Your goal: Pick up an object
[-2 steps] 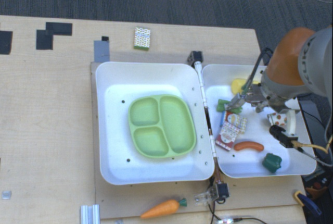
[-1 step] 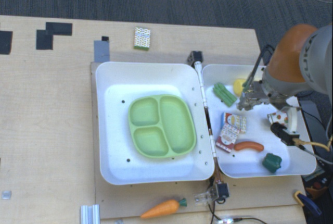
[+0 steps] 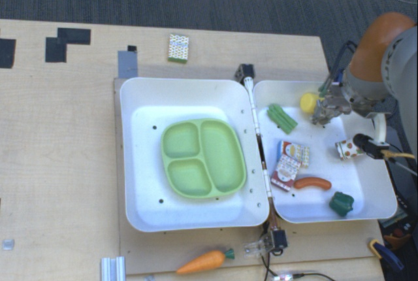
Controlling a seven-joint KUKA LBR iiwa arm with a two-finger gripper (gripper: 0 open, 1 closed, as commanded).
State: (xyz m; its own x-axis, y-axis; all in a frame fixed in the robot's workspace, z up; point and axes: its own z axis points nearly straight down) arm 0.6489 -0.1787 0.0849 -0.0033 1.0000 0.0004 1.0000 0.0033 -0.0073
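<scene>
- Gripper [image 3: 322, 117] sits low in the right bin [image 3: 385, 198], beside the yellow ball [image 3: 308, 102]; we cannot tell its state.
- We see the divided green plate [image 3: 203, 159] in the left bin [image 3: 140, 142].

Grey arm [image 3: 400, 67] — orange band

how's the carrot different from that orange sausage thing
The carrot lies on the wooden bench in front of the bins; the sausage lies inside the right bin. The carrot tapers to a point and has a green top; the sausage is evenly rounded, slightly curved, with no green. The carrot looks longer and paler orange; the sausage is redder. Both are slim toy foods lying flat.
</scene>
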